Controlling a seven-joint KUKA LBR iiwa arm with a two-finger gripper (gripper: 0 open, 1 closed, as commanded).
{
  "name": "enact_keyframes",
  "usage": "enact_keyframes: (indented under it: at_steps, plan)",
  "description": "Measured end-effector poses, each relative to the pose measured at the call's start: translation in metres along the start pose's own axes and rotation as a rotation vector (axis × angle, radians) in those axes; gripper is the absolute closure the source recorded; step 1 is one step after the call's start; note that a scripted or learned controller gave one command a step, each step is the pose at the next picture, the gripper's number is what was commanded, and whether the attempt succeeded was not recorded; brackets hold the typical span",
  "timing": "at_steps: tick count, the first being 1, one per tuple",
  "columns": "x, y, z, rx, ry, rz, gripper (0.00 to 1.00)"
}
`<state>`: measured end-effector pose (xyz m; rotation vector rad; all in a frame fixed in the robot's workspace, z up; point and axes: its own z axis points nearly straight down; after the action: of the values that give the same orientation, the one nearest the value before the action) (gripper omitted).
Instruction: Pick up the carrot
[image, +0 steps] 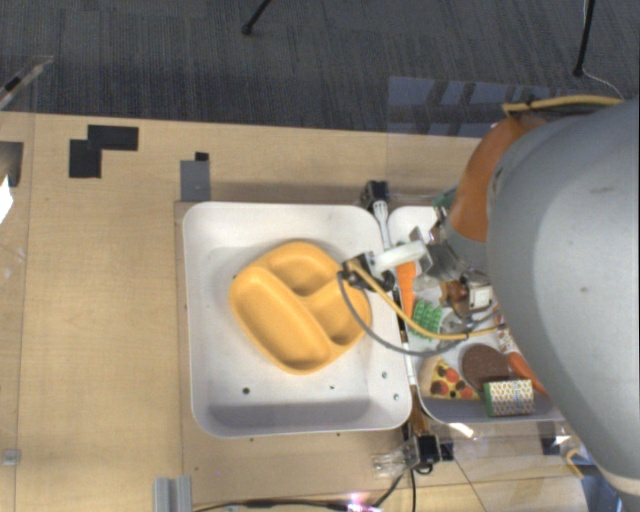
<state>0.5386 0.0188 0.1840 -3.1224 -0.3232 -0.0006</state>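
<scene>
A pale wooden bench (110, 330), marked with black angular patches (100, 148) near its far left corner, stands on dark grey ribbed carpet (330, 55) that runs across the top of the view, where thin black stand legs (258, 17) slant down.

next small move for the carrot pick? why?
Probably a short descent onto the carrot. The gripper sits over the right bin near the divider, beside the carrot's orange body, but nothing shows the carrot between its fingers. The yellow divided tray lies in the left bin, out of the way.
</scene>
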Motion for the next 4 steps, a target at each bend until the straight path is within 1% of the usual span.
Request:
enact_keyframes:
  at_steps: [1,2,4]
  plan:
    - [-0.01,0.077,-0.001,-0.005,-0.001,-0.182,0.0]
    - [0.035,0.02,-0.001,0.0,0.004,-0.141,0.0]
    - [0.033,0.024,-0.001,-0.002,0.002,-0.135,0.0]
